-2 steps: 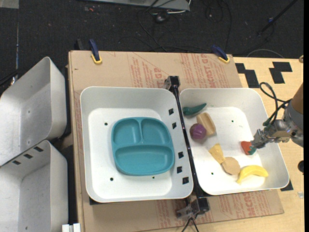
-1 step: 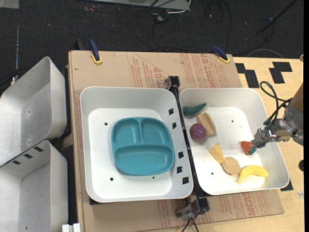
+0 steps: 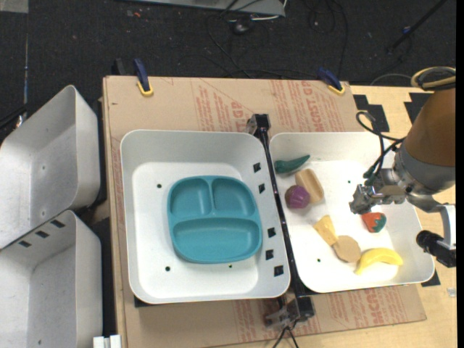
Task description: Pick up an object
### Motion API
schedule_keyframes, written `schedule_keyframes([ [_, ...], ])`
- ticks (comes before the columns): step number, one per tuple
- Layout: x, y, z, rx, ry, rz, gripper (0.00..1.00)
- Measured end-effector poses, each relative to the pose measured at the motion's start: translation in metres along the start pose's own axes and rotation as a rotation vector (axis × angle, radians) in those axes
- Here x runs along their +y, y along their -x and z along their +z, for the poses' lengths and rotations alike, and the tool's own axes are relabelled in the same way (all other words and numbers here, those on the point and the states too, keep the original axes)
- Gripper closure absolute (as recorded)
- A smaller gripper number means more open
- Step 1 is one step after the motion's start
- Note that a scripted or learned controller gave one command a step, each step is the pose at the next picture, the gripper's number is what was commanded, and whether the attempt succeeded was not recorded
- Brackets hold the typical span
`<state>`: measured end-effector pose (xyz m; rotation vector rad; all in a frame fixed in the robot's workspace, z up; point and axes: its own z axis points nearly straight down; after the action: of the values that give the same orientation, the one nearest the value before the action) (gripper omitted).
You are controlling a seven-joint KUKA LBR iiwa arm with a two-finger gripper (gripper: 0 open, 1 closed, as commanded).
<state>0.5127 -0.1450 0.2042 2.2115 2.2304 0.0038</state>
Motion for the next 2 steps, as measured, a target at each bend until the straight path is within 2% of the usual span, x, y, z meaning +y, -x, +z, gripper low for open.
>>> schedule_keyframes([
  [2,0.005,-0.110,-0.009,0.001,-0.003,0.000,1.00],
])
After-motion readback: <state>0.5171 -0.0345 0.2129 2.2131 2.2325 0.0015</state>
